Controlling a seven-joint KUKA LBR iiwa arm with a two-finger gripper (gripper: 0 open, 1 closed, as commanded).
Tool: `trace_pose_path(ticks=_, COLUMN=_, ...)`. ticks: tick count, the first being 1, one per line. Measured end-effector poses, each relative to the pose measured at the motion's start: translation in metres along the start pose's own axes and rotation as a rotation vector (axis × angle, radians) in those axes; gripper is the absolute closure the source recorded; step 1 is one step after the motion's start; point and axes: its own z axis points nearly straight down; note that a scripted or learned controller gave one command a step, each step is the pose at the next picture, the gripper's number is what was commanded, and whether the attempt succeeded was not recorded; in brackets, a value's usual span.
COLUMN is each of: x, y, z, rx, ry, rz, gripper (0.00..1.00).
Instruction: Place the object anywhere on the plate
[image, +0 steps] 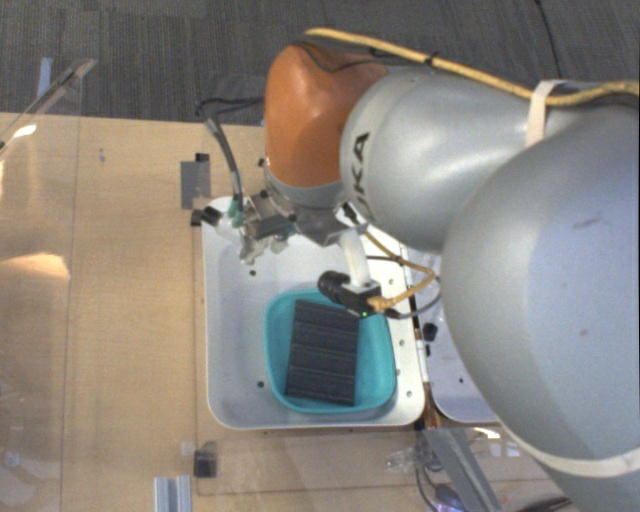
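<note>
A teal plate sits in the near half of the left white bin. A dark grey ribbed rectangular block lies flat on the plate, covering its middle. My gripper hangs over the far part of the same bin, above and to the left of the plate and apart from the block. Nothing shows in the gripper.
The large grey arm covers the right side of the view and most of the right bin. Small dark fixtures stand on the wooden bench by the left bin's far left corner and near its front.
</note>
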Motion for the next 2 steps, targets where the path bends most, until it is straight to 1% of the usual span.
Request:
trace_pose_path(ticks=1, x=-0.024, y=0.011, z=-0.205, rx=-0.013, ry=-0.003, rz=-0.138, gripper=1.0)
trace_pose_path(ticks=2, x=-0.014, y=0.012, z=-0.087, rx=-0.002, ry=-0.001, rz=-0.171, gripper=1.0)
